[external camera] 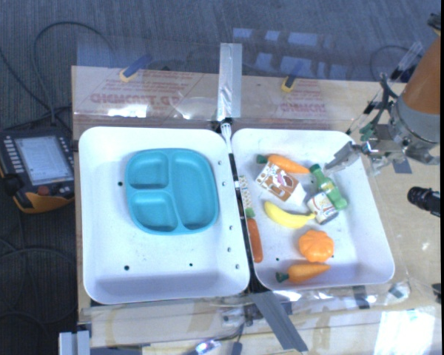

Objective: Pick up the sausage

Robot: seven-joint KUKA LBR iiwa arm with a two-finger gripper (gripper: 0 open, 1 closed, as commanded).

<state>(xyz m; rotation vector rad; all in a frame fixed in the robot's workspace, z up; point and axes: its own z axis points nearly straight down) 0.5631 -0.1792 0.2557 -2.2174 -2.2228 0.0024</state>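
Sausage [254, 240] lies lengthwise against the right bin's [377, 228] left wall, toward its near-left corner. Gripper [345, 156] hovers near that bin's far-right corner, above the green bottle [327, 187]; cannot tell its state. Banana [287, 215] mid-bin, 2 carrots [287, 163] [305, 271] at far and near edges. Blue plate [170, 189] in left bin [103, 235].

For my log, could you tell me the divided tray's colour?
Light blue tray, seen in the camera view.

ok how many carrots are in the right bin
2 for sure: one carrot at the far side by the snack packet, one at the near edge below the pumpkin. Nothing looks hidden.
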